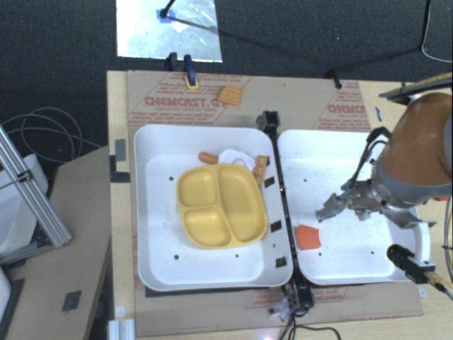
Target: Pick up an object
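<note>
An orange block (307, 237) lies on the floor of the right bin (333, 168), near its left wall. My gripper (327, 210) hangs just above and to the right of the block, its grey fingers pointing left and down; nothing shows between them. In the left bin (152, 190) a yellow divided plate (220, 205) lies flat. Behind the plate sit a small orange sausage-shaped piece (208, 158), a white object (234, 158) and a tan block (261, 165).
The grey arm with its orange band (421, 147) covers the right bin's right side. A black divider (277, 190) runs between the bins. A tan cracker-like piece (230, 94) lies on the cardboard behind the bins, near a blue and yellow clamp (190, 73).
</note>
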You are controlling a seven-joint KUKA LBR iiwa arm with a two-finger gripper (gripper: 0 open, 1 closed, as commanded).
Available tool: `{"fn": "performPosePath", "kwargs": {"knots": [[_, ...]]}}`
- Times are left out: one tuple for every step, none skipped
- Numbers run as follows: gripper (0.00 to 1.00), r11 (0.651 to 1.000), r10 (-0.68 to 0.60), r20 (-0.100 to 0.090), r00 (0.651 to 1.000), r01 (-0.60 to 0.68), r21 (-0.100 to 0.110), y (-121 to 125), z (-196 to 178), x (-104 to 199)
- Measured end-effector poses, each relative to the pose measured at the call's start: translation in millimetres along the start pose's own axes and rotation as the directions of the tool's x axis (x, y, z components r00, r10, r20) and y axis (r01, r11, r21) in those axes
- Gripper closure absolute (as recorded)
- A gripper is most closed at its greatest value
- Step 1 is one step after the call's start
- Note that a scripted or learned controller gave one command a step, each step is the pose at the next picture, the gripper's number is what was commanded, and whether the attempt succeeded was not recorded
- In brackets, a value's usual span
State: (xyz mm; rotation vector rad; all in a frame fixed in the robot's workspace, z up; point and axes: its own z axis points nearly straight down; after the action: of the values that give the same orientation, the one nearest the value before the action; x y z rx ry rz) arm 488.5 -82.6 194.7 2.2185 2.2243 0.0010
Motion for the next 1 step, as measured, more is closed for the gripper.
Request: {"fn": "performPosePath", "kwargs": {"knots": [[0.0, 1.0, 0.006, 0.008, 1.0, -0.006, -0.02, 11.0, -146.7, -62.4]]}}
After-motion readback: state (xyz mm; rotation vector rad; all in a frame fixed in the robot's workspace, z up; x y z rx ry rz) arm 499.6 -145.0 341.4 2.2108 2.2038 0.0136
